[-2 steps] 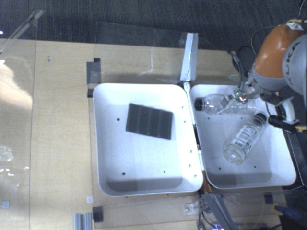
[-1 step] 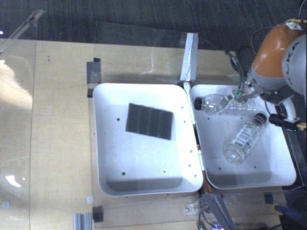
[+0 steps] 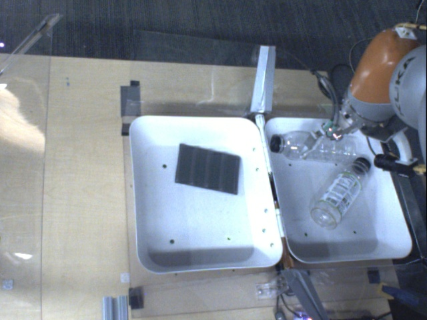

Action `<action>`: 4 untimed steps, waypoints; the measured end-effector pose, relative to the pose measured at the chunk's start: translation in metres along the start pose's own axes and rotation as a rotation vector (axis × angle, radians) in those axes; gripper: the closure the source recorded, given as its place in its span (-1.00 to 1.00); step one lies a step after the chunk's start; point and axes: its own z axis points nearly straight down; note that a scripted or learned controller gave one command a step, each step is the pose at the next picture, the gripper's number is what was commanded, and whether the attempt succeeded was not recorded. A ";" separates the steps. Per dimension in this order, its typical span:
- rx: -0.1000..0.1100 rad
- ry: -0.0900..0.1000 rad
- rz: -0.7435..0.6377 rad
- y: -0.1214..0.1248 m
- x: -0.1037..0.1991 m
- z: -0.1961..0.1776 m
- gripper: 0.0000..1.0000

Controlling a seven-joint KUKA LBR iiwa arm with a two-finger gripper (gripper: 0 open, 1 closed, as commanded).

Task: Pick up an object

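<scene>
Bottles are the likely target: two clear ones lie on their sides in the right bin [image 3: 393, 245], while the left bin [image 3: 143, 199] holds only a flat dark pad [image 3: 207, 169] near its back half.

The first bottle [image 3: 308, 146] lies along the back wall of the right bin, its dark cap pointing toward the divider between the bins and its body running toward the arm. The second bottle [image 3: 339, 194] lies diagonally in the middle of that bin, dark cap up and to the right, wide base down and to the left.

The pincer [image 3: 331, 131] sits at the back of the right bin, just at the body end of the first bottle and seemingly touching or nearly over it. Whether it is spread or closed cannot be told; the tip is small and blurs into the clear plastic. Nothing is plainly held.

The relation that matters: the first bottle's long axis runs roughly left to right, stretching away from the pincer toward the divider, so a grasp should probably close across that axis, front to back. The second bottle lies below and slightly right of the pincer, well within reach but on a slanted axis needing wrist rotation.
</scene>
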 end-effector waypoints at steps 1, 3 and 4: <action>0.005 -0.020 -0.031 0.006 0.012 0.005 -1.00; -0.003 0.005 -0.106 -0.073 0.029 0.010 -1.00; -0.001 0.004 0.179 -0.066 -0.031 0.016 -1.00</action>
